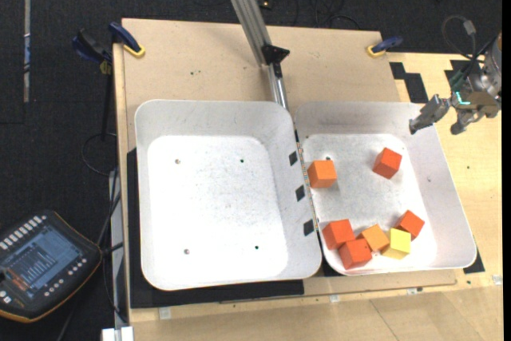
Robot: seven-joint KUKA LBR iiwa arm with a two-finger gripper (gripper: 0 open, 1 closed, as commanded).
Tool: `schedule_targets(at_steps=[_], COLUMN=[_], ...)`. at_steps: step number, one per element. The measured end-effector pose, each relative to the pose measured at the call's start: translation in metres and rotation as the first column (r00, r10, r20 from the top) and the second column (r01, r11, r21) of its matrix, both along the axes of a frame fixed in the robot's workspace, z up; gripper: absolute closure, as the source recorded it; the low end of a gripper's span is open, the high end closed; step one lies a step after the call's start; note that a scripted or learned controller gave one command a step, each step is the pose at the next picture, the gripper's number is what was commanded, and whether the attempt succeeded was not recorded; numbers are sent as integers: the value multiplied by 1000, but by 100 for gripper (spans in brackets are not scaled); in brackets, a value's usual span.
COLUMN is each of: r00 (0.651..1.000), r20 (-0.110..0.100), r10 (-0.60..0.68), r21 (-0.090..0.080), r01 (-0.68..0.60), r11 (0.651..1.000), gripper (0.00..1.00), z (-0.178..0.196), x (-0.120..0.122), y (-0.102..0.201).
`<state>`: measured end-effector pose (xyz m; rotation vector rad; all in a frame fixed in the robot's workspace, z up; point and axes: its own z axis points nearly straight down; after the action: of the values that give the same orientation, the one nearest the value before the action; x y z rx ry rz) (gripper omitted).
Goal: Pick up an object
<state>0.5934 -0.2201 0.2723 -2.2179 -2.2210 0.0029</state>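
Observation:
Several small blocks lie in the right bin (447,196). An orange block (322,172) sits near its left wall, and a red-orange block (387,162) lies toward the upper middle. Along the front edge are two red blocks (338,232) (355,252), an orange block (375,237), a yellow block (399,243) and another red-orange block (411,224). My gripper (443,117) hovers over the bin's upper right corner, open, with nothing between its fingers.
The left bin (160,172) lies beside the right one on a wooden bench. A metal pole (243,0) slants down to the gap between the bins. Blue and yellow clamps (120,40) (383,46) grip the board's back corners. A pendant (40,263) lies at lower left.

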Motion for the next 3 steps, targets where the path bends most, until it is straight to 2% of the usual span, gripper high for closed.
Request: schedule_targets(at_steps=[1,2,3], r00=[1000,1000,1000], r20=[3,-3,-2], r10=[2,-2,-2], r21=[-2,1,1], r01=[-2,2,2], r11=[1000,1000,1000], gripper=[0,0,0], z=[2,-62,-109], x=[1,-3,-6], y=[0,1,10])
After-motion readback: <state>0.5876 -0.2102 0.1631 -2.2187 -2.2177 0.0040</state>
